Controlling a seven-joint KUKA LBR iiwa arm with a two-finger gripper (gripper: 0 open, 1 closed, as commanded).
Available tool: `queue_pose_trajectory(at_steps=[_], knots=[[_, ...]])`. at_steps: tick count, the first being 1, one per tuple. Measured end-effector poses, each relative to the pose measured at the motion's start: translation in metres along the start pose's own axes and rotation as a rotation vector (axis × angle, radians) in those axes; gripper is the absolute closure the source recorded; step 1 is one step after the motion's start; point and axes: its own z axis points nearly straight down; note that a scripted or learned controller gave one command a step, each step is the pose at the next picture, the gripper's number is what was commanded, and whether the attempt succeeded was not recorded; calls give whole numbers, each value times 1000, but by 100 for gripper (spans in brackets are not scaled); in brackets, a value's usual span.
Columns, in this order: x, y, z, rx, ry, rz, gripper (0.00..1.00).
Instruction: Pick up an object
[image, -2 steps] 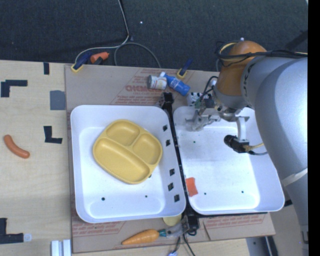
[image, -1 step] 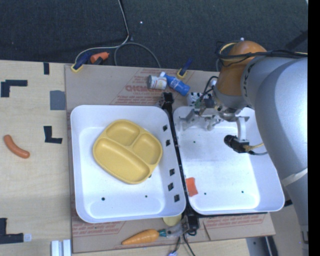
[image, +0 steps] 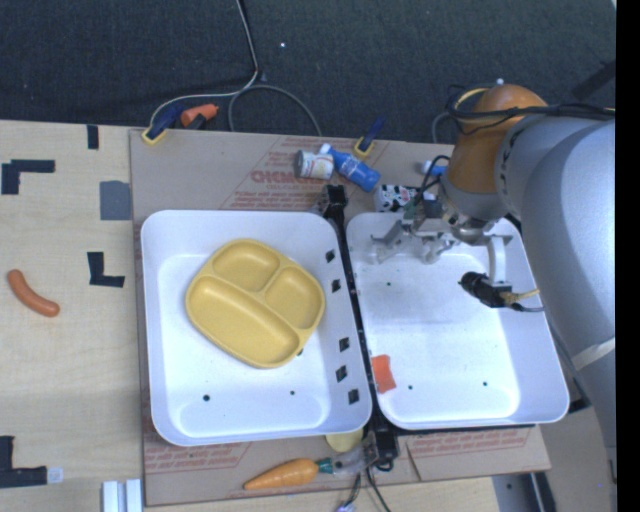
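Carrot (image: 283, 474) sits nearest me; orange block (image: 383, 374) lies at seven o'clock from my jaws (image: 412, 240), whose opening I can't tell.

A dark grey carpeted floor (image: 120, 55) is stretching across the top of the view, with a thin pale cable (image: 250, 50) trailing over it. A light wooden bench top (image: 60, 230) marked with black tape angles (image: 100, 272) is lying under a brown cardboard sheet (image: 250, 170). Even, soft light is falling throughout.
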Motion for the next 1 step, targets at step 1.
queue_pose_trajectory(at_steps=[1], knots=[[29, -15, 7, -4, -3, -3, 0]])
